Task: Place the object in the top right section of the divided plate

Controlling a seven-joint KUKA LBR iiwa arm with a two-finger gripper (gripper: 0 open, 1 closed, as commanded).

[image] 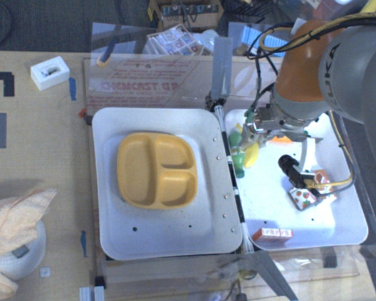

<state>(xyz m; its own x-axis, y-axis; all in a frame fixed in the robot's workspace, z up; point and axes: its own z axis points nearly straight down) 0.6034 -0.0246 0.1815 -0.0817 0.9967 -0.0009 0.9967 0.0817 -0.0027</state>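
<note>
Step in hand, by judgement: the pick. Nothing has reached the divided plate (144, 171), which lies in the left bin (113, 227) on the desk with all its sections bare.

The claw (254, 130) hangs over the far left corner of the right bin (341, 227), close above a cluster of small items. How far it is open cannot be told, and no item can be seen in its grip.

The likely object is a yellow piece (252, 154) just near of the claw, touching or just beside green pieces (238, 162) against the bin's left wall. An orange piece (281, 140) lies just to the right. A red-and-white packet (302, 197) and a red box (272, 234) lie nearer, well apart from the claw.

Next move, by judgement: secure one item from the crowded cluster, lift clear of the walls between the bins, carry left, and release over the plate's far right section (174, 150). The wall and the touching neighbours make a clean grasp doubtful
</note>
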